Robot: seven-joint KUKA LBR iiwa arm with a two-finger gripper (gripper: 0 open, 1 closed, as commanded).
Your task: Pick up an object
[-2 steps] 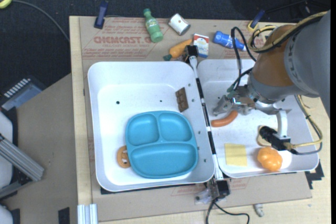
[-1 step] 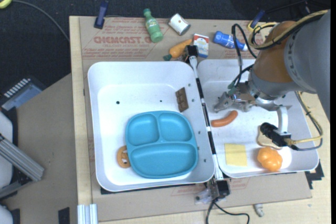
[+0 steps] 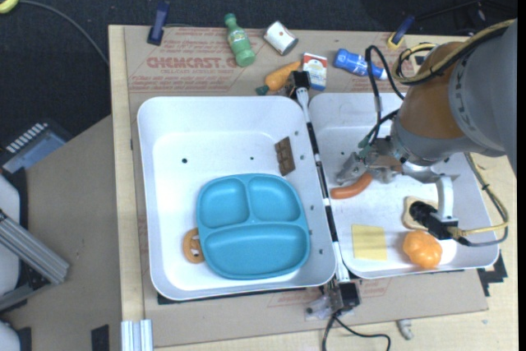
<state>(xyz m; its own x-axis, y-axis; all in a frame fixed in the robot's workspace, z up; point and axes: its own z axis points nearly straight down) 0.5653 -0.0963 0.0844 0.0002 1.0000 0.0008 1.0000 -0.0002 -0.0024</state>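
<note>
Camera view. We see the arm (image 3: 460,99) reaching from the right into the right bin (image 3: 345,113), its gripper (image 3: 355,170) low over an orange sausage (image 3: 350,189) by the bin's left wall; whether the fingers are open or closed we cannot tell. A yellow square (image 3: 369,242) and an orange fruit (image 3: 422,249) lie nearer. The left bin (image 3: 164,136) holds a blue divided plate (image 3: 251,224).
</note>
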